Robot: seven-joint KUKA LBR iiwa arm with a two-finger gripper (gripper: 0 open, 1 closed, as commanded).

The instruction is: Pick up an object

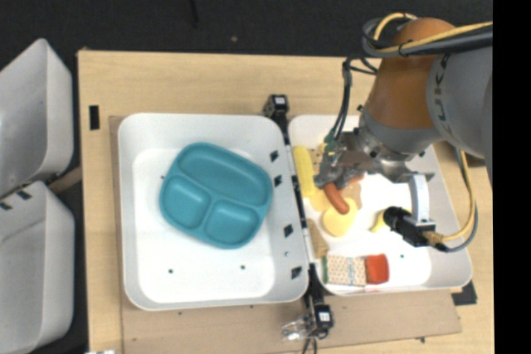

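I am viewing the tabletop (99, 79) from above. Nearest the camera, at the lower rim of the right bin (452, 273), lies a patterned packet (344, 270) with a red block (377, 268) touching its right side. Just beyond them sits a round yellow piece (336, 221), and right of that a smaller yellow piece (377, 220) beside black hardware on the arm's wrist.

The item I judge to be the target is an orange-red sausage-shaped toy (335, 197), lying in the left half of the right bin, just above the round yellow piece and touching it or nearly so. Its long axis runs diagonally, from upper left to lower right. A long yellow piece, like a corn cob (304, 170), lies along the bin's left wall, upright in the view.

The gripper (333, 178) hangs directly over the upper end of the sausage toy. I cannot tell whether the jaws are spread or pressed together; the wrist hides them. In my judgement the coming move turns on this: the toy lies immediately below and slightly toward the camera from the jaws, with close neighbours likely to interfere.

Further left, the left bin (141, 278) holds a teal divided plate (217, 195).
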